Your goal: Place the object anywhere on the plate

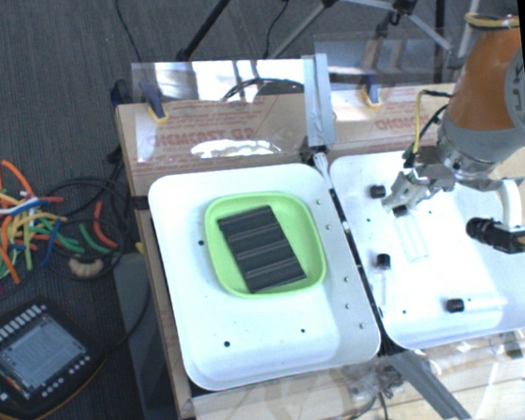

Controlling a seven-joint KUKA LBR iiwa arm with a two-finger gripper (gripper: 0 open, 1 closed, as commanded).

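A green square plate [312,246] lies in the left white bin [259,346]. On the plate's middle rests a dark grey ribbed rectangular block [261,248], lying flat and slightly turned. My gripper [404,199] hangs over the upper part of the right white bin [482,316], well to the right of the plate and apart from the block. I see nothing held at its tip.
Small black bits lie in the right bin: one [376,190] near the gripper, one [381,259] by the left wall, one [454,305] near the front. Coloured cables [10,224] and a pendant [34,357] lie on the floor to the left. A cardboard wall [225,129] backs the bins.
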